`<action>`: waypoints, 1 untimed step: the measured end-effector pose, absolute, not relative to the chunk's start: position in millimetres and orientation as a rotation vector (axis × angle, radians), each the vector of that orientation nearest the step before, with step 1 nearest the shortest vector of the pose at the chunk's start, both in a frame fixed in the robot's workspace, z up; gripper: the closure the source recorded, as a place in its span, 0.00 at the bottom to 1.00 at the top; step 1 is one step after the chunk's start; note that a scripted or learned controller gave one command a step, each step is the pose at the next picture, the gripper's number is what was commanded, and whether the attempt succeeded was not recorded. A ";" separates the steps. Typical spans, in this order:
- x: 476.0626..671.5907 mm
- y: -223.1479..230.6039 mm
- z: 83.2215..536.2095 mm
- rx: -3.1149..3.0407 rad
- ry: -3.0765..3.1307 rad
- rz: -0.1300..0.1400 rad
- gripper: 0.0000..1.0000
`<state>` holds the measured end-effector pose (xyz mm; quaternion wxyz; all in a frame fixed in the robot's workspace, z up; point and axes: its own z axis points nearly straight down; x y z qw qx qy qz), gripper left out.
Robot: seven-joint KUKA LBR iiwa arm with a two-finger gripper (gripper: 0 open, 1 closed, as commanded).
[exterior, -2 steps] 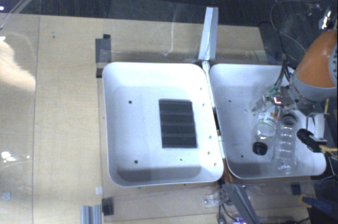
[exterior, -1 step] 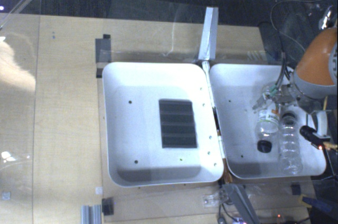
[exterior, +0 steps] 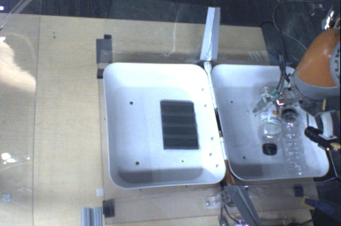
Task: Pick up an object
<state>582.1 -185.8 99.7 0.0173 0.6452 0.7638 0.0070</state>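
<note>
In the right bin (exterior: pixel 234 86) lies a clear plastic bottle (exterior: pixel 270 124), its black cap (exterior: pixel 269 148) pointing toward the front. A second clear bottle (exterior: pixel 292 151) lies beside it on the right and is hard to make out against the white floor. My gripper (exterior: pixel 281 104) hangs low over the upper end of the first bottle, under the arm's orange band (exterior: pixel 318 62). Glare and clear plastic hide whether it touches the bottle. A dark ribbed rectangular block (exterior: pixel 179 124) lies flat in the middle of the left bin (exterior: pixel 122 113).
A grey divider post (exterior: pixel 210 35) rises at the back between the two bins. Cables and a black fitting (exterior: pixel 319 137) hang at the right bin's right wall. Wooden bench top (exterior: pixel 58 113) stretches to the left.
</note>
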 end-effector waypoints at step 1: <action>588.0 -165.5 99.0 1.773 2.552 0.015 0.00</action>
